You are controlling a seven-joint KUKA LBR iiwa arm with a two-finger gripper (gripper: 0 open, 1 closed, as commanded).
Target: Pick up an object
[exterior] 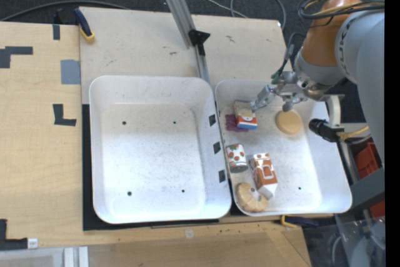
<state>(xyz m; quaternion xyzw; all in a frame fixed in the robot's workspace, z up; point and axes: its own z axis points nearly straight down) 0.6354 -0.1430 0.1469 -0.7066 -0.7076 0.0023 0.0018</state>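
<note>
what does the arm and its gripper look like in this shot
The arm is bulky and rounded, with a pale grey shell and a glossy orange band above the wrist. Thin black cables loop over the top of the orange part. The gripper is small by comparison, bare grey metal with dark fittings and two slim fingers. A black fitting juts out beside a white bracket just below it.

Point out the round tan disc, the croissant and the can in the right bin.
Disc (289,122), camera view, middle of its top face.
Croissant (251,198), camera view, middle of its curved body.
Can (236,158), camera view, its patterned side.
</note>
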